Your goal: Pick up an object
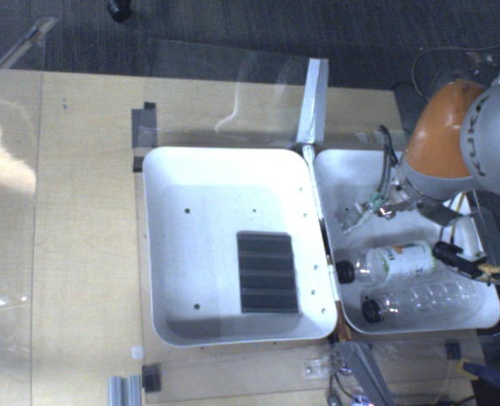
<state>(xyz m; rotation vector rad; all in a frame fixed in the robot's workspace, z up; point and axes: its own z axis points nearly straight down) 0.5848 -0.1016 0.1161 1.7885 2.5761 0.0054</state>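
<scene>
Two bins sit side by side on the worktop. The left bin holds a ribbed rectangular pad toward its near right. In the right bin, two plastic bottles lie along the near side, one bottle behind the other bottle; the gripper hangs behind them.

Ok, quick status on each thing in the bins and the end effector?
Labelled bottle: on its side in the right bin, black cap on.
Clear bottle: on its side, cap on, nearer the front.
Black ridged block: flat in the left bin.
End effector: above the right bin.
</scene>
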